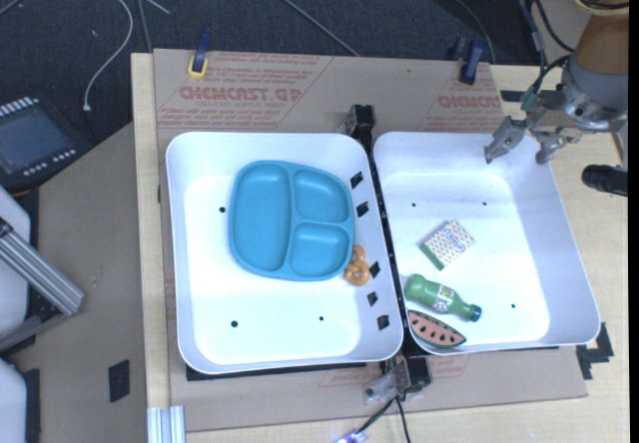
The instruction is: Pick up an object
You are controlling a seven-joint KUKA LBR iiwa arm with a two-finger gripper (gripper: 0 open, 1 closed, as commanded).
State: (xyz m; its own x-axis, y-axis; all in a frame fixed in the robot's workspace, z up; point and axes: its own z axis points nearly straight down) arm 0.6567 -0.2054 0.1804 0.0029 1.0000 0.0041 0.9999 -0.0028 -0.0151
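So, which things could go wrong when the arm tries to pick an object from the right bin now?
The green bottle and watermelon slice lie almost touching near the right bin's front edge, so the gripper may bump one while reaching for the other. The bottle looks round and might roll away. The small box lies flat, which may make it hard to grip.

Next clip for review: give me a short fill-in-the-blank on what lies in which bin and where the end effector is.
1. The blue divided plate lies in the ____ bin.
2. The green bottle lies between the small patterned box and the ____ slice.
3. The end effector, its fingers spread, is above the ____ corner of the right bin, with nothing between its fingers.
4. The small orange item touches the plate's ____ edge.

Missing words: left; watermelon; far right; right
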